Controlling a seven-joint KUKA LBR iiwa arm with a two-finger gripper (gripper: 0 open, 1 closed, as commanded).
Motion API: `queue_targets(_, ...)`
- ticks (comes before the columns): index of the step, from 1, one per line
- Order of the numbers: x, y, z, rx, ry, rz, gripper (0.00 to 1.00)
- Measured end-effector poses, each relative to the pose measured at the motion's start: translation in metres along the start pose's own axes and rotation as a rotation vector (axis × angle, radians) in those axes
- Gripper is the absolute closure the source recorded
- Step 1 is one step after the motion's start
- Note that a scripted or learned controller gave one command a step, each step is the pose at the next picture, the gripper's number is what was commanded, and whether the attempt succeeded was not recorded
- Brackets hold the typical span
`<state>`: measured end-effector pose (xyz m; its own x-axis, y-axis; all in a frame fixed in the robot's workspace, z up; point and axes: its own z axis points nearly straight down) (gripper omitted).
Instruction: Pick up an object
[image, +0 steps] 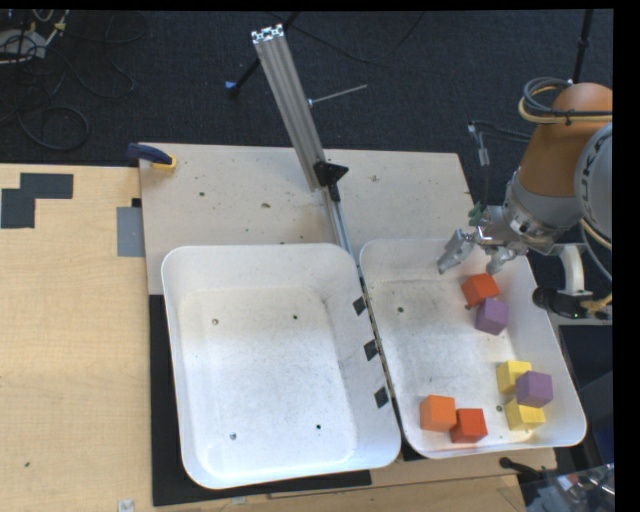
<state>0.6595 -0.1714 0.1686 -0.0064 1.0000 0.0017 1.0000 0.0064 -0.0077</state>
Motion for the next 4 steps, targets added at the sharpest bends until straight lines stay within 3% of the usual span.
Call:
queue_targets(1,-0.004,0.002,0.041,-0.009,-0.003,0.004,0.00)
queue_targets(2,-0.004,0.003,0.028,-0.012,-0.004,0.004,1.00)
queue_targets(3,0.005,0.001,-0.026,-0.012,-0.002,0.002,1.00)
queue_targets(4,0.004,0.001,-0.042,-0.009,-0.002,0.001,1.00)
